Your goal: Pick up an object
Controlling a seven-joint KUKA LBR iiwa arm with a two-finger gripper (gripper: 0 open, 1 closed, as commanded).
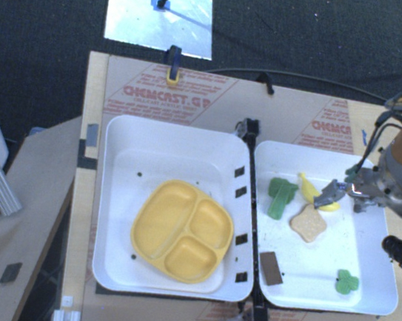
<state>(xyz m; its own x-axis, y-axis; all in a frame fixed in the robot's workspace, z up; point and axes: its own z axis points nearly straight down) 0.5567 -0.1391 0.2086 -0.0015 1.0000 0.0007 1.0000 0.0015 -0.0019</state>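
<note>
The right bin (373,283) holds a green broccoli-like piece (280,196), a yellow banana (309,188), a tan toast slice (308,225), a brown block (270,268) and a small green piece (347,283). My gripper (328,195) reaches in from the right and hovers at the banana's right end, just above the toast. Nothing shows between its fingers.
The left bin (123,182) carries a yellow divided tray (182,229). A black divider with clips (249,200) runs between the bins. A black arm part (400,254) juts over the right bin's right rim. A metal plate (162,8) lies beyond the bench.
</note>
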